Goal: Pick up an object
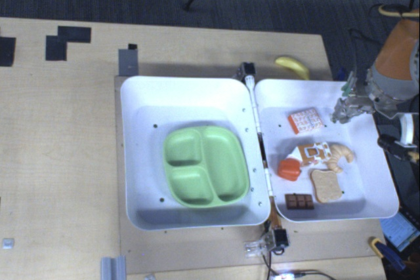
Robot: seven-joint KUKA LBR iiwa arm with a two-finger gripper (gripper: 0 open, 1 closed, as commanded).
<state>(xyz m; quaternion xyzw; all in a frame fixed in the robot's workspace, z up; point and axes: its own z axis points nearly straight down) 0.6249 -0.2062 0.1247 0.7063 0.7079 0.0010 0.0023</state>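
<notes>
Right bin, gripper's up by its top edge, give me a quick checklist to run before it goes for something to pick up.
1. Objects within the right bin: ok. Red piece, chocolate, bread, croissant, patterned card and an orange-white box lie there.
2. Gripper free of objects: ok, nothing seen between its tips.
3. Finger opening: cannot tell.
4. Nearest target isolated: ok, the card lies apart from the rest.
5. Other targets isolated: not ok; box, croissant, bread and red piece are crowded together.
6. Green tray out of the way: ok, it sits in the left bin.
</notes>
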